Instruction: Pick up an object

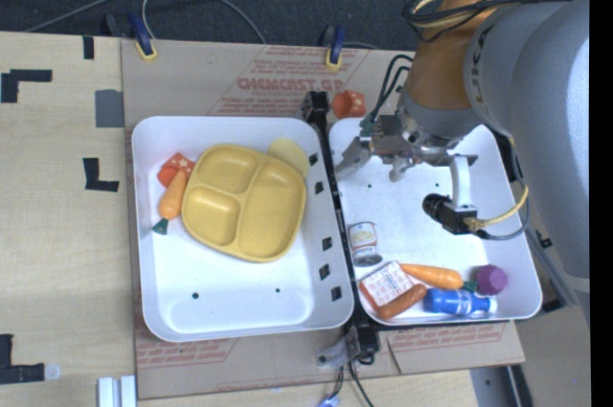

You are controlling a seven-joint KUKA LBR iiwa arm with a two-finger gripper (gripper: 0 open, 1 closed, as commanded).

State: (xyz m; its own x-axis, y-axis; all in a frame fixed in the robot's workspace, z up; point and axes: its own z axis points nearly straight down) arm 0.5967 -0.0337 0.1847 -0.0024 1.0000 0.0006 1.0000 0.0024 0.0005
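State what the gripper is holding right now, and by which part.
Cannot be told. The gripper hangs over the right bin near its upper left, and no object shows between its fingers; the toys lie along the bin's lower edge.

The left bin [153, 300] has bare floor along its near side, wide enough for a gripper to come down; its middle and far part are taken by a yellow divided plate [244, 201], with a toy carrot [171, 196] and a red piece [175, 168] squeezed beside its left rim. In the right bin [522, 300], the middle floor lies open between the arm [498, 70] above the far end and a crowded near edge: small can [364, 242], packet [384, 283], orange carrot [433, 276], blue bottle [458, 303], purple piece [491, 279]
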